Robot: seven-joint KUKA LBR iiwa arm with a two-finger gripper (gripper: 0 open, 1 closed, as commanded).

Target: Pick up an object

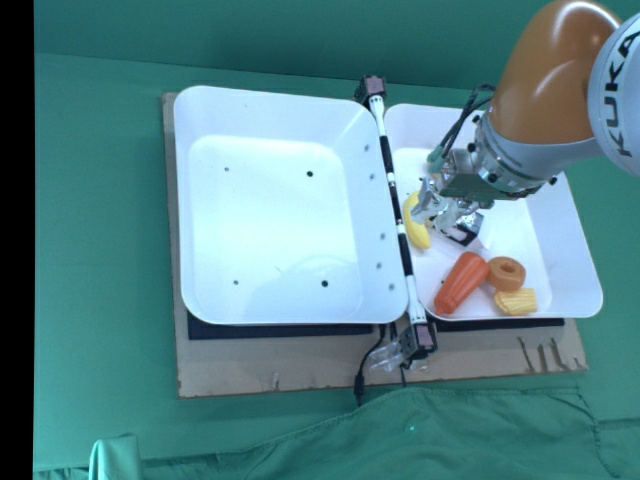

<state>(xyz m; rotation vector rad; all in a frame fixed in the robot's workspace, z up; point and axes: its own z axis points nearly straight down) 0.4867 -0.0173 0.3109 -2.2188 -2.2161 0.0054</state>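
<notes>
Four toy foods lie in the right bin (570,223): a yellow banana (416,224) curved along its left wall, an orange carrot (460,282) lying slantwise toward the near edge, an orange ring-shaped donut (506,272) just right of the carrot, and a yellow ridged piece (516,301), perhaps corn, touching the donut's near side. The left bin (275,208) offers broad open floor; a black-and-white divider bar (392,198) runs between the two bins. The right bin's far and right parts are bare. The gripper (447,211) hangs low just right of the banana, far of the carrot. Whether its fingers are apart or together cannot be told; nothing is visibly held.
</notes>
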